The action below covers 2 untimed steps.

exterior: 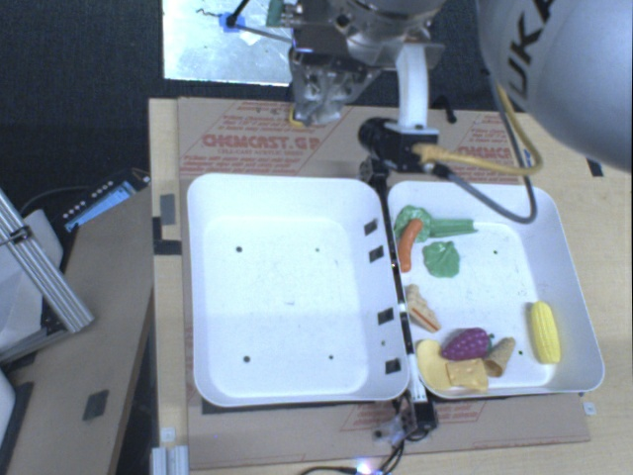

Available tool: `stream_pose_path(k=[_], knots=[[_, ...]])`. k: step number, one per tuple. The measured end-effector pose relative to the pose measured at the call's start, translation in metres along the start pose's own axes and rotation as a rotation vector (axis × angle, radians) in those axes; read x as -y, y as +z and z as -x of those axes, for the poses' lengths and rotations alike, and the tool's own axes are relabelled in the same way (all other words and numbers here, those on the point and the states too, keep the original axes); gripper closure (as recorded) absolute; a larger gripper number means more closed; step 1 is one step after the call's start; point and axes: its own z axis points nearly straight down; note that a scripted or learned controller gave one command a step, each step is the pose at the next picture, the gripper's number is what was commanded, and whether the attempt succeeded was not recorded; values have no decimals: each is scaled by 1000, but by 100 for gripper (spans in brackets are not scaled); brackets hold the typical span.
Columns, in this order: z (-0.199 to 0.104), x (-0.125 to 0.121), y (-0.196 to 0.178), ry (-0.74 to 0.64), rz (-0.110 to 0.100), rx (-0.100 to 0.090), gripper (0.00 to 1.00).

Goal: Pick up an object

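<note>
Above the far edge of the left bin (282, 384) the claw (318, 97) hangs, can't tell its state | nothing picked yet | corn (543, 332) and grapes (466, 343) wait in right bin (569, 265) | grab still to do

Grey arm (564, 57) with black lettering and an orange band; metallic gripper (318, 95) below, a white post and yellow cable (485, 161) to its right.

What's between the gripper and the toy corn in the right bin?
Nothing visible. The gripper hangs above the bench behind the left bin; the corn lies alone by the right bin's right wall, uncovered.
</note>
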Motion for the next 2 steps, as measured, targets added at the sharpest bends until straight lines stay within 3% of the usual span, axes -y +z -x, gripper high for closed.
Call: stream_pose_path(k=[1, 2], knots=[[-8, 11, -39, 2, 0, 0, 100], [-8, 78, 128, 1, -22, 9, 100]])
